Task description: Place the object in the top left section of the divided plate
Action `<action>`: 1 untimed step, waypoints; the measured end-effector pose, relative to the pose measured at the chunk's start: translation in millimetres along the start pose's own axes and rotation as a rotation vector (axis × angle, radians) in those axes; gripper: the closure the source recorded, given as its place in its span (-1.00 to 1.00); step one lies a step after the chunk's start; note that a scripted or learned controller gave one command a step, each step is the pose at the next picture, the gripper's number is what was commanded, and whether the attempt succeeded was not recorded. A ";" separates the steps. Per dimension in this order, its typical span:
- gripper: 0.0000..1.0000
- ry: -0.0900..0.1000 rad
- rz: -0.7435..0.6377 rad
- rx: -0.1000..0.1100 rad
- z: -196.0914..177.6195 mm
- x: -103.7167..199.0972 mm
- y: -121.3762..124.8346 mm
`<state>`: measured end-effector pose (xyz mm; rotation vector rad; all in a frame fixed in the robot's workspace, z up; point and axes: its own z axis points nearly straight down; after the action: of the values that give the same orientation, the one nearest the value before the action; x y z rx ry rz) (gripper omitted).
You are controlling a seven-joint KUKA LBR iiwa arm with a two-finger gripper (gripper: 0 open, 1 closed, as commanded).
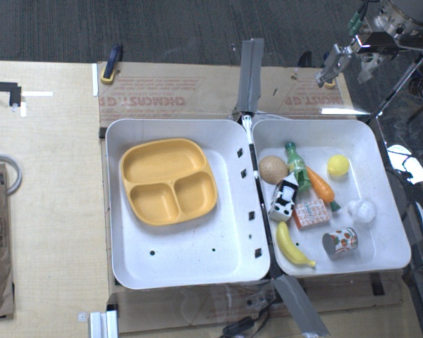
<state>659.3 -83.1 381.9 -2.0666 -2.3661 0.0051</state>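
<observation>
Nearest, in the right bin [381,259], lie a banana [293,246] and a small can [340,241]. Beyond them — a carrot [320,183], a green bottle [295,163], a lemon [338,165]. Left of that bin, the divided plate [169,181] sits in the left bin [190,259]. Farthest — the gripper [331,69], above the right bin's back edge, grip state unclear.

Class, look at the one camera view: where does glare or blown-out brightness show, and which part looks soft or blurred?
In the camera view, glare washes out the floor patch beside the right bin; the white ball nearly merges with the bin's white floor; the gripper at top right looks soft; the yellow divided plate is evenly lit and sharp.
</observation>
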 end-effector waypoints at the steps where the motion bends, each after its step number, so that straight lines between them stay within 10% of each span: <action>1: -1.00 -0.001 -0.134 -0.002 -51.2 -12.4 -33.3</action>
<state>628.1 -99.8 433.2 -1.9045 -2.5006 0.0029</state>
